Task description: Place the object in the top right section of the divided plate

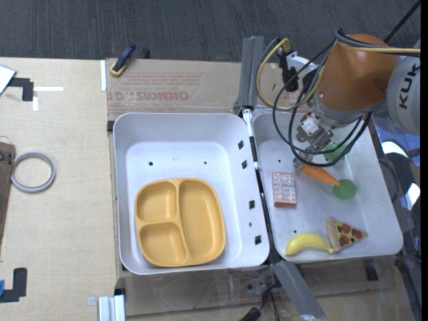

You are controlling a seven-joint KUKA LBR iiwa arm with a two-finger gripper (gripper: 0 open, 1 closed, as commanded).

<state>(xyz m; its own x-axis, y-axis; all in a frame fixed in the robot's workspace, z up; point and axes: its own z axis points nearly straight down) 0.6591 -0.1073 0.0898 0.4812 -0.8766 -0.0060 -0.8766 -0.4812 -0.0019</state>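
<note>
Scene: two shallow white bins are seen side by side on a tabletop (53, 112), viewed from above at a slant.
Left bin (127, 139): a yellow divided plate (179, 221) is held here, with three sections — none of them filled.
Right bin (374, 179): the loose things are gathered here — a carrot (322, 175) with a green top, a small red-and-white box (284, 189), a banana (307, 245) and a pizza slice (344, 234).
Arm: a grey arm with an orange band (358, 72) is reached in from the right, over the upper part of the right bin.
Pincer (314, 134): it is placed just above the carrot's orange end, near the bin's back wall. Whether it is apart or together cannot be told from this angle — no object is seen within it.
Object: which thing is meant is not named in the task; the carrot is judged the likeliest, being nearest the pincer. It lies on the right bin's floor, well apart from the plate.
Step in hand: the pick-up is judged to be under way, with nothing yet lifted or carried.
Next move: a firm grip on the carrot would be needed, then a lift clear of the divider between the bins, then a carry leftward to the plate's top right section (199, 212).
Risk: the carrot is slim and tapered, so a slip is judged possible.
</note>
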